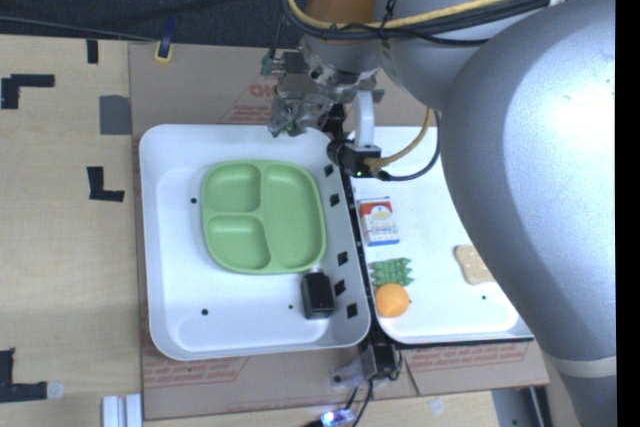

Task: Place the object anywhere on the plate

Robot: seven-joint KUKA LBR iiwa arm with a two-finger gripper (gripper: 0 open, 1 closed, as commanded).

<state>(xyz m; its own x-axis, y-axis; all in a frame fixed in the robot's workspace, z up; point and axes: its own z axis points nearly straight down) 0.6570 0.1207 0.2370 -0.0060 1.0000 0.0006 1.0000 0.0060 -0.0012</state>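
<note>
The two-finger gripper hangs over the left bin's far rim; whether it is open or closed I cannot tell. Below it lies one green three-compartment plastic plate. Further below-right, in the right bin, sits one small orange ball.

Robotics lab: taped cardboard bench, two white bins, cabled industrial arm.

Two white bins on bench
</note>
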